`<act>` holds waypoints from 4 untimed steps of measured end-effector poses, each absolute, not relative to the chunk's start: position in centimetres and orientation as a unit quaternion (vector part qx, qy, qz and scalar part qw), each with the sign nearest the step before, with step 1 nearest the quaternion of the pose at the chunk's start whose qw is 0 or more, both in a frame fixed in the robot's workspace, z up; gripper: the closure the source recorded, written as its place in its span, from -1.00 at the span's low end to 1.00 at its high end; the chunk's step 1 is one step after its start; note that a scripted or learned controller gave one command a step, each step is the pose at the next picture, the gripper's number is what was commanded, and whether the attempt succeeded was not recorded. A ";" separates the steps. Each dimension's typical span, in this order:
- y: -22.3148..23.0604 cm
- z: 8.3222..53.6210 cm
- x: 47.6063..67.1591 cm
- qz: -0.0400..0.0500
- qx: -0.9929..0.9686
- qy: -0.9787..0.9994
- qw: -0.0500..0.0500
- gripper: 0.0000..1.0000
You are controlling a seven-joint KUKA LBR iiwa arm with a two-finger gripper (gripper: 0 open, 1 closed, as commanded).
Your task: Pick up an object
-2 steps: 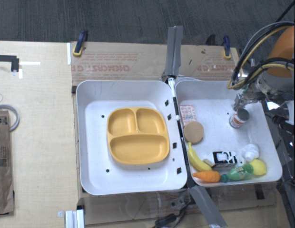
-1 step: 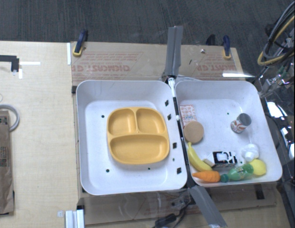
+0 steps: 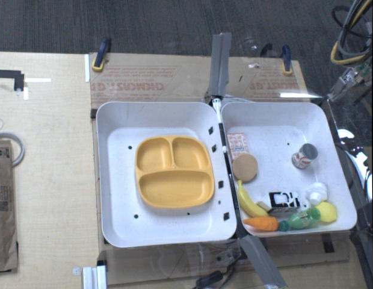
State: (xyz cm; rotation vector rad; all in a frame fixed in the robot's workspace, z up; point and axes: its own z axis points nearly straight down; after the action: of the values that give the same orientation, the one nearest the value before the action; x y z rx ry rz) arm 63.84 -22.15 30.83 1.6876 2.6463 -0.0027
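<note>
Yellow plate (image 3: 174,171) in the left bin (image 3: 117,161), small things in the right bin (image 3: 277,137).
Lower right, a banana (image 3: 249,202), carrot (image 3: 260,223) and lemon (image 3: 326,212) crowd together; the black-and-white thing (image 3: 284,199) is hard to make out.

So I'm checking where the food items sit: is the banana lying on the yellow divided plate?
No, the banana lies in the right bin beside the carrot, while the yellow divided plate sits in the left bin.
</note>
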 end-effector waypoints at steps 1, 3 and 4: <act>-22.2 23.9 63.1 -0.001 0.578 0.816 0.000 1.00; -21.7 30.0 54.8 0.000 0.366 0.930 0.001 1.00; -15.4 25.4 59.1 0.000 0.237 0.972 0.001 1.00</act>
State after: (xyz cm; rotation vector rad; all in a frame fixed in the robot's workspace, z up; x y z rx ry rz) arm 59.05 -15.38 25.35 0.7427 3.0506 -0.0002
